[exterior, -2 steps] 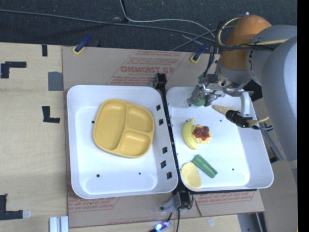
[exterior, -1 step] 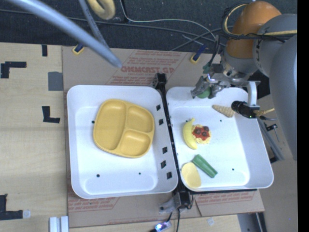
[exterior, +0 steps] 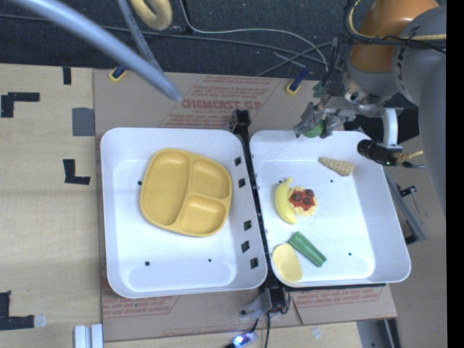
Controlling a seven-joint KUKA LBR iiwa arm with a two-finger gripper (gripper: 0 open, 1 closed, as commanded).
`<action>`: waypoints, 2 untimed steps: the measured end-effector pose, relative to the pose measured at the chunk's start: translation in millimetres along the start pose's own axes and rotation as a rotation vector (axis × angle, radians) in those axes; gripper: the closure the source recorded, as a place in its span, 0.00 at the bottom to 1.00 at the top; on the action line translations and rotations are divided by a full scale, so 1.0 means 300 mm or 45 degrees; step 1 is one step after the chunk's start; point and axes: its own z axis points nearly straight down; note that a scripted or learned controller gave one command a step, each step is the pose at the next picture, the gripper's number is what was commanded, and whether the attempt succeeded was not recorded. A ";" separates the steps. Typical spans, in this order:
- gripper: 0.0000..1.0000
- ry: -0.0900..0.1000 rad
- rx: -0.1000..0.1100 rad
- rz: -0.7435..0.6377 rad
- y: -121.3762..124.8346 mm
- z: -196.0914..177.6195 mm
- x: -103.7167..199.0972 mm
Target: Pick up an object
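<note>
Camera view: gripper (exterior: 317,124) over right bin (exterior: 377,256) far rim, fingers closed on small green object (exterior: 312,130).

grey arm from the right, end effector (exterior: 316,124) tilted down-left

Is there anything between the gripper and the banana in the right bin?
Nothing visible. The gripper hangs over the right bin's far rim, and bare white floor lies between it and the banana. A cone lies off to the side.
</note>
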 end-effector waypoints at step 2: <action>1.00 0.002 0.007 -0.006 -0.036 0.047 0.389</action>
